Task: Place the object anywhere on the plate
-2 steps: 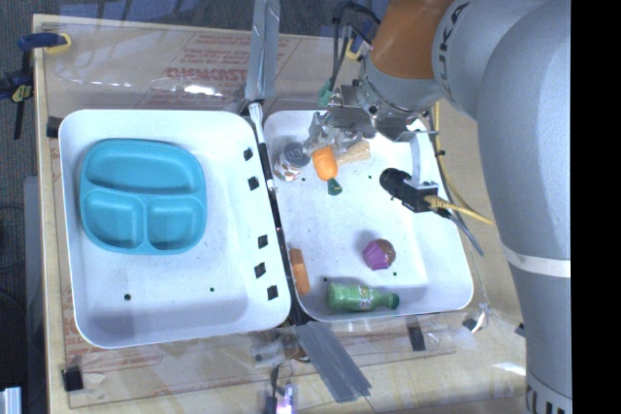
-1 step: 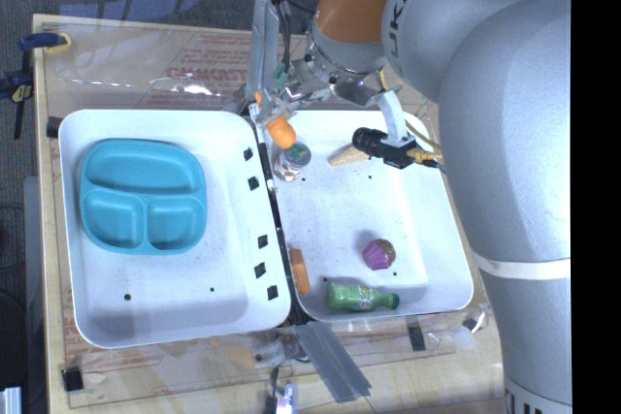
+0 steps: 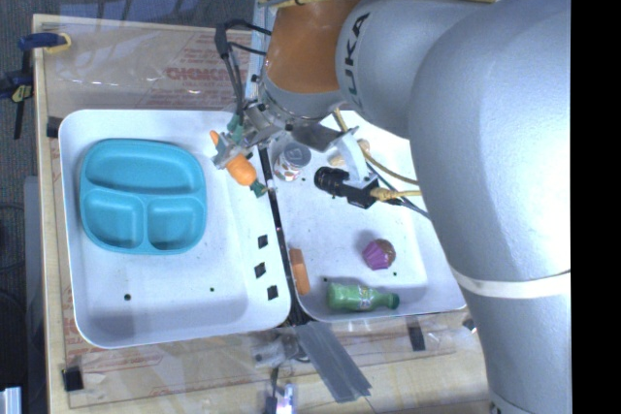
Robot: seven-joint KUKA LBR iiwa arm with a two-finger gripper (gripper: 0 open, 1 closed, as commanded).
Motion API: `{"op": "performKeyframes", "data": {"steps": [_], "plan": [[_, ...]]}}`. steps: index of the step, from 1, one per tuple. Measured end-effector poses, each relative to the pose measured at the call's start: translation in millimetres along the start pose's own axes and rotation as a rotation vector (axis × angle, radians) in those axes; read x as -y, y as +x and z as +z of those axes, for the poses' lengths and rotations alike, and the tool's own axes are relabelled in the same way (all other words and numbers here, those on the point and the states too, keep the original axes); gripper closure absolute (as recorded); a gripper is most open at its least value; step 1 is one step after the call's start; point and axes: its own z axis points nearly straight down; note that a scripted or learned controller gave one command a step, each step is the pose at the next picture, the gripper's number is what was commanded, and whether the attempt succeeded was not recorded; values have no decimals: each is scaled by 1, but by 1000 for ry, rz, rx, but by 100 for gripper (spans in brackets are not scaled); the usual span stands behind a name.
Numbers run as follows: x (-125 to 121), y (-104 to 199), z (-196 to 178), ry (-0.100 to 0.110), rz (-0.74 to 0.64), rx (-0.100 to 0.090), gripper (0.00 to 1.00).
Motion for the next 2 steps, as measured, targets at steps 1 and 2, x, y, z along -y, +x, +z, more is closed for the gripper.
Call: {"op": "performKeyframes", "data": {"steps": [1, 2], "plan": [[-37, 49, -1, -4, -196, 2, 100], [-37, 49, -1, -4, -195, 3, 0]]}}
